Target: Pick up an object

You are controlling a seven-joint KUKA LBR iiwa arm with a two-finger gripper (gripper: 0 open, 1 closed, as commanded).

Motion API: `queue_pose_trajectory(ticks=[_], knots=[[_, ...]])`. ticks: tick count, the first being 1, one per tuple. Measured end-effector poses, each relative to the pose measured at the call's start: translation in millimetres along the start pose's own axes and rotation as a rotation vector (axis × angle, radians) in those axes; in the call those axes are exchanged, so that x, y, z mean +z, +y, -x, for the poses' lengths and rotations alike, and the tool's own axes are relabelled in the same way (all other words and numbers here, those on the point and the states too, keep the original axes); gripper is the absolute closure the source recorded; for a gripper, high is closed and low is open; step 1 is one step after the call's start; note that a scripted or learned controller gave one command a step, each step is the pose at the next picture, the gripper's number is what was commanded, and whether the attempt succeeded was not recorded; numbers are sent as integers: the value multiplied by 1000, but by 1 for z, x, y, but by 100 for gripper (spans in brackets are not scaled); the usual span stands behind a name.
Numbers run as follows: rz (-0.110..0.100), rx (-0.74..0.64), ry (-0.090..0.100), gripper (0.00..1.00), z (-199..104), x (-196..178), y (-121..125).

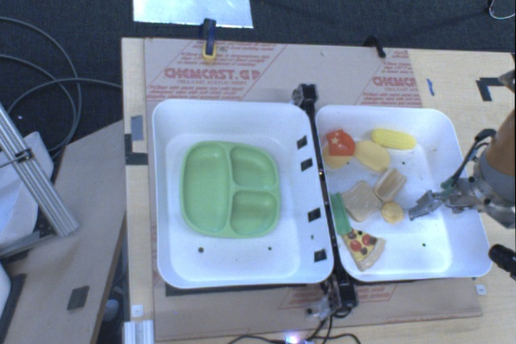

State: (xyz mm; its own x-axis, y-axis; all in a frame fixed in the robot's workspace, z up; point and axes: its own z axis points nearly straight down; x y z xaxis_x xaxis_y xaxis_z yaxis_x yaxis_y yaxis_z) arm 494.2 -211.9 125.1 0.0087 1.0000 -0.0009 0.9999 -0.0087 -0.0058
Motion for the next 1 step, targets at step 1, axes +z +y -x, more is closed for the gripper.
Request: queue_pose_trajectory(ticks=[1], knots=[[11,-16,-1,0,-7,42,70]])
